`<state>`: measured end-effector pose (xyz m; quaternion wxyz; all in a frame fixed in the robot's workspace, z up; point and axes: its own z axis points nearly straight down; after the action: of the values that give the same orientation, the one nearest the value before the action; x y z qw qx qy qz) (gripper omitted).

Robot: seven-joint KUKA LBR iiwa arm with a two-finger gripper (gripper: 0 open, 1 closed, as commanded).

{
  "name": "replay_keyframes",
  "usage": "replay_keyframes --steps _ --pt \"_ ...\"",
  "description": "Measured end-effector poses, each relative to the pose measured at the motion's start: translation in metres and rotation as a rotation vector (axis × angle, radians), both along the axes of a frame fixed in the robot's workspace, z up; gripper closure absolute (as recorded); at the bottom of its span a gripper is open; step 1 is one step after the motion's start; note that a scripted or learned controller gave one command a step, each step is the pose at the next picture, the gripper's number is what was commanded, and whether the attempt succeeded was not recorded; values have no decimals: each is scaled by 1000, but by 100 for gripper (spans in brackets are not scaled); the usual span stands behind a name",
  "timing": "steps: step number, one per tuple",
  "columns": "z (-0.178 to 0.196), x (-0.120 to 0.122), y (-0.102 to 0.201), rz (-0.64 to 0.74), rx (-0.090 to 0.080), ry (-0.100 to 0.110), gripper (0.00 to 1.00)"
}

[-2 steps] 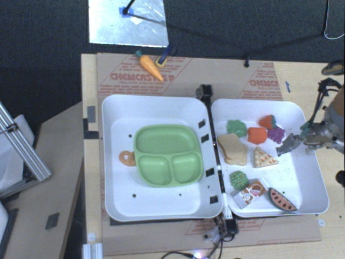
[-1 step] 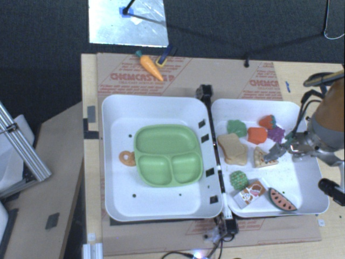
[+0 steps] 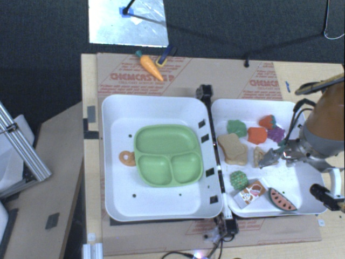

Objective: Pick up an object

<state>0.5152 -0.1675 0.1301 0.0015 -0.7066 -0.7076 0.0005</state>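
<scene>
Gripper [image 3: 268, 159]: is hovering low over the right bin, reaching in from the right; how wide it is standing cannot be made out, and nothing is showing in its grasp.
Tan piece [image 3: 260, 155]: a small pale-brown toy chunk, is lying mid-bin just right of the bread, with the gripper tip touching or just over it; which cannot be told.
Right bin [image 3: 218, 108]: is holding, near to far, a watermelon slice [image 3: 282, 199] at the front edge, a small carton [image 3: 249, 193] beside it, a green knobbly toy [image 3: 239, 178], a bread slice [image 3: 233, 148], an orange block [image 3: 257, 135], purple grapes [image 3: 277, 134], a green leafy toy [image 3: 236, 127] and a red-orange toy [image 3: 267, 121].
Left bin [image 3: 114, 161]: is holding a green divided plate [image 3: 166, 155], with an orange ring [image 3: 127, 158] lying just to its left.
Beyond the bins: a carrot [image 3: 150, 67] is lying on the cardboard.
Hard to make out: the arm is covering the right bin's right side, and the tan piece's shape is blurring into the gripper.
</scene>
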Motion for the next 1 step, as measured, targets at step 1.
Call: replay_keyframes --steps 1 --pt "-48 0 1 0 0 0 0"
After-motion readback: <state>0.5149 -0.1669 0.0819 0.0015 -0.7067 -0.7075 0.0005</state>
